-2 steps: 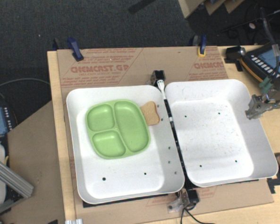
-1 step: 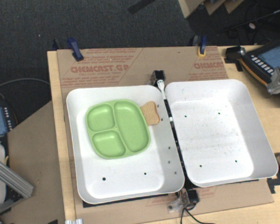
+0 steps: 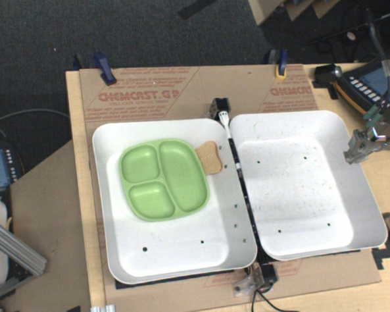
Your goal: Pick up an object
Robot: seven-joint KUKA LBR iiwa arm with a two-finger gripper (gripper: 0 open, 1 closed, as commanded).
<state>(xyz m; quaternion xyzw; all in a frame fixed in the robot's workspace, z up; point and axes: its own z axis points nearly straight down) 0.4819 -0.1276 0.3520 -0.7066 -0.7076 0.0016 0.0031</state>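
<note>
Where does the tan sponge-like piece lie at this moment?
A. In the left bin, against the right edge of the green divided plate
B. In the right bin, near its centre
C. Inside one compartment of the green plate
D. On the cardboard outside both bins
A. The tan piece lies in the left bin, touching the right edge of the green plate, on the side nearest the right bin.
</note>
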